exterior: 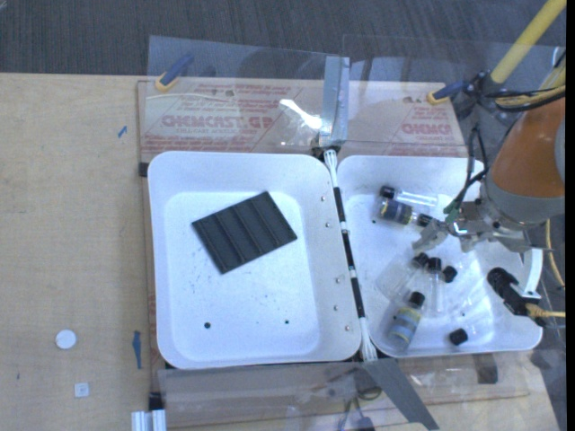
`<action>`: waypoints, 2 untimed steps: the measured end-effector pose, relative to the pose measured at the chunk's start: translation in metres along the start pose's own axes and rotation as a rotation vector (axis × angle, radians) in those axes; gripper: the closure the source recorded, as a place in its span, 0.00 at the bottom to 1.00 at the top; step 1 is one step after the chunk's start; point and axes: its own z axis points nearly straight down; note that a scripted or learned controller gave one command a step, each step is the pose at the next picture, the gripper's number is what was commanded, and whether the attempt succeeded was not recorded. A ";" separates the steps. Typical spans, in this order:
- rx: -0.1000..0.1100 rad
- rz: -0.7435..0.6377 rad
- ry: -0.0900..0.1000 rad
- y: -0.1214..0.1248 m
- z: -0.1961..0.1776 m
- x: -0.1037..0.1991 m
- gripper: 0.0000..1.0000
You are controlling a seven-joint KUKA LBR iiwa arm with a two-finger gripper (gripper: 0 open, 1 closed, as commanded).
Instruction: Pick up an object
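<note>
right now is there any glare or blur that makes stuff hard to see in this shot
Camera view: glare streaks the clear plastic sheet behind the bins; the transparent vials in the right white bin nearly vanish against it; the dark ribbed rectangular pad in the left white bin reads sharp.

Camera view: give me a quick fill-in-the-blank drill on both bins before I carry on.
1. The dark ribbed slab lies in the ____ bin.
2. The arm hangs over the ____ bin.
3. The band above the wrist is ____.
4. The small vials lie in the bin on the ____.

Missing words: left; right; orange; right
</note>
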 end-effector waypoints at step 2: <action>-0.009 -0.025 0.014 0.021 0.037 -0.056 0.00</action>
